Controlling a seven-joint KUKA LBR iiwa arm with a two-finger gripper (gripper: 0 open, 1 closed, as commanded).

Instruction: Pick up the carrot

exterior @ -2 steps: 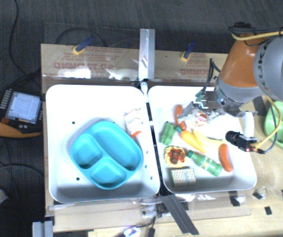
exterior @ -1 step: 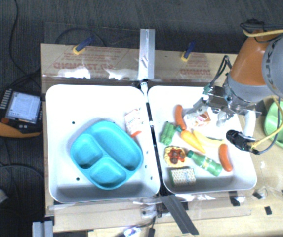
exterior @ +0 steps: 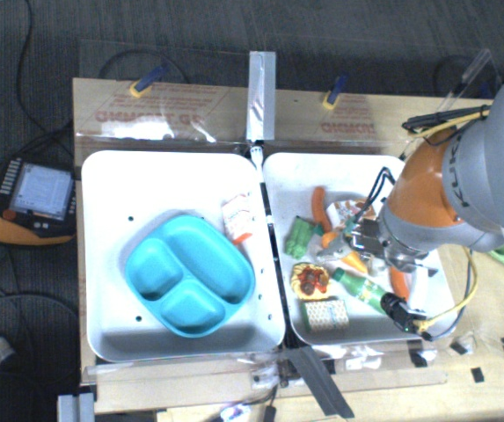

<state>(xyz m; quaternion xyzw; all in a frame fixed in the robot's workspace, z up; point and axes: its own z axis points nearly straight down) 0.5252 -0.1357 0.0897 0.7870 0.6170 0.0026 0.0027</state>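
The arm (exterior: 485, 170) is a thick, rounded thing, smooth pale grey along its big upper casing. Below that sits a wide glossy orange band (exterior: 420, 192), curved like a collar round the wrist. Under the band comes a darker grey metal ring. Thin black cables (exterior: 441, 117) loop along its top side, one with a yellow strand beside it, and another black wire (exterior: 377, 187) arcs off the wrist's edge.

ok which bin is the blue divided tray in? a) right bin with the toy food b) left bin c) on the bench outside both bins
b: the blue divided tray lies in the left bin, next to a small white and orange item, while the toy food sits in the right bin.
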